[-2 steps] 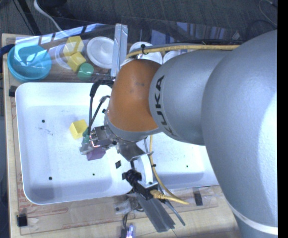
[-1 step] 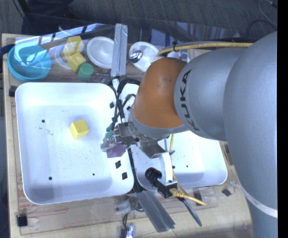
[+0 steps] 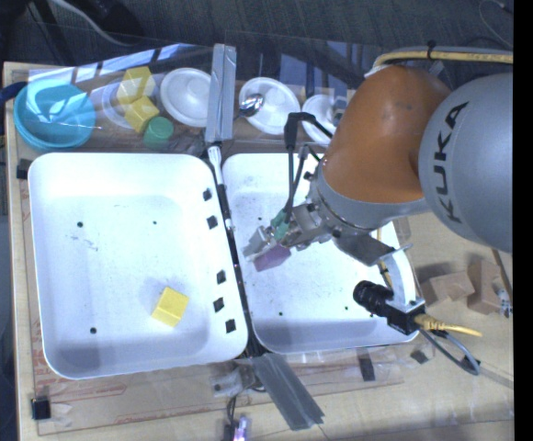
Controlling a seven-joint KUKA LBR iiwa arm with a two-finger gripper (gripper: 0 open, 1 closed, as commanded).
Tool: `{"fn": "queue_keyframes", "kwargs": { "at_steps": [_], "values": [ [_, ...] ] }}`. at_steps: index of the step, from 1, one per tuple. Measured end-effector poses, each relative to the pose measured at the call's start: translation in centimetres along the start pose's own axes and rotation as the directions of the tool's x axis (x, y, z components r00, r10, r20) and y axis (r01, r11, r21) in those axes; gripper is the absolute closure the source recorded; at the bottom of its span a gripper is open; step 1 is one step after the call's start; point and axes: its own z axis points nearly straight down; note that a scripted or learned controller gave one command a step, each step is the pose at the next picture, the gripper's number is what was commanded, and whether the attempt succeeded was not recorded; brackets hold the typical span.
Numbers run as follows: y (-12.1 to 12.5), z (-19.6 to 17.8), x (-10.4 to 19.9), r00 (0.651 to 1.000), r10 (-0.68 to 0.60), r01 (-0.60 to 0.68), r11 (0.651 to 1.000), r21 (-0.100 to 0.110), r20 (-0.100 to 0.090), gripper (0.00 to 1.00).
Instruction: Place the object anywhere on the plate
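gripper (image 3: 265,243) frame centre, over right bin (image 3: 326,333) | fingers' state unclear | purple object (image 3: 271,259) at tips | yellow block (image 3: 170,306) in left bin (image 3: 110,237)

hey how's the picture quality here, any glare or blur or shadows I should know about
Camera view: bright overhead light washes out the left bin floor, hiding texture; the yellow block casts a soft shadow. The arm darkens the right bin beneath it, and the hand looks soft and cluttered, so its fingers are hard to read. Clear containers along the top edge show glare.
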Motion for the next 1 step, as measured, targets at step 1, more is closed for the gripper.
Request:
{"fn": "queue_keyframes", "kwargs": {
  "at_steps": [1],
  "values": [
    [3.32, 5.87, 7.92, 0.998, -0.069, 0.069, 0.998, 0.005, -0.002, 1.00]
  ]
}}
